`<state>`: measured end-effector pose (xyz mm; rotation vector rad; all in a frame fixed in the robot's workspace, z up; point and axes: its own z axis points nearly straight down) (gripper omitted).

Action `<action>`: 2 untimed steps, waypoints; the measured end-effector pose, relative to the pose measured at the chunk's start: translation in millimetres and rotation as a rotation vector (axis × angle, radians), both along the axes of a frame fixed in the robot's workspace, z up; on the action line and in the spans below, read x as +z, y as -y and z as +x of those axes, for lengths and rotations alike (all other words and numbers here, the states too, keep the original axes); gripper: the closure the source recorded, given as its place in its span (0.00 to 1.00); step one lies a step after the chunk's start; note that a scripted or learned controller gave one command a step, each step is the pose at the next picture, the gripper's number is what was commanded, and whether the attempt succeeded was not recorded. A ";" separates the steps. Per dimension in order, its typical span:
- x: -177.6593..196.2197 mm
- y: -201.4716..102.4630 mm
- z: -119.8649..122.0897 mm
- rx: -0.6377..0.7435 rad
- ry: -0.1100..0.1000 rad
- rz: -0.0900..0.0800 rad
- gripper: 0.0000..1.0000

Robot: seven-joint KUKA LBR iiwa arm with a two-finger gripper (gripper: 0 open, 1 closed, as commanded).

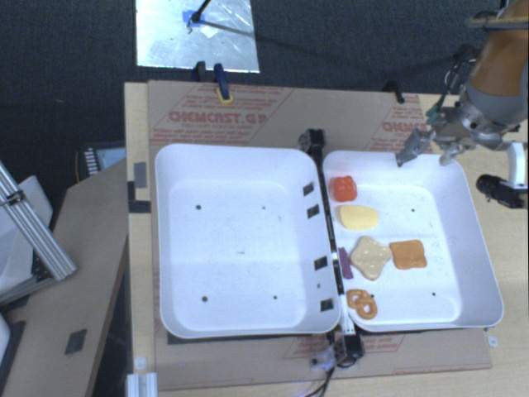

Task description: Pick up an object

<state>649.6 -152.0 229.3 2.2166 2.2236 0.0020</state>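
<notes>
The right bin (463, 222) holds several toy foods along its left side: a red block (344, 188), a yellow piece (359, 217), a beige bread-shaped piece (369, 257), an orange-brown toast piece (408, 255) and a small pretzel (362, 303). My gripper (430, 151) hangs over the far right edge of that bin, well above and to the right of the red block. Its two fingers (411, 150) are spread apart with nothing between them.
The left bin (240, 238) sits beside the right one, with black clips (318, 213) along the shared wall. A purple strip (345, 263) lies by the divider. A shiny metal sheet (197, 23) lies at the back on dark cloth.
</notes>
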 end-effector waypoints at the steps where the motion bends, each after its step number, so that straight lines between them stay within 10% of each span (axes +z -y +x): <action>1: 11.6 -0.1 1.0 0.003 0.004 0.000 1.00; 2: 84.8 -26.8 -48.8 0.003 0.000 0.001 1.00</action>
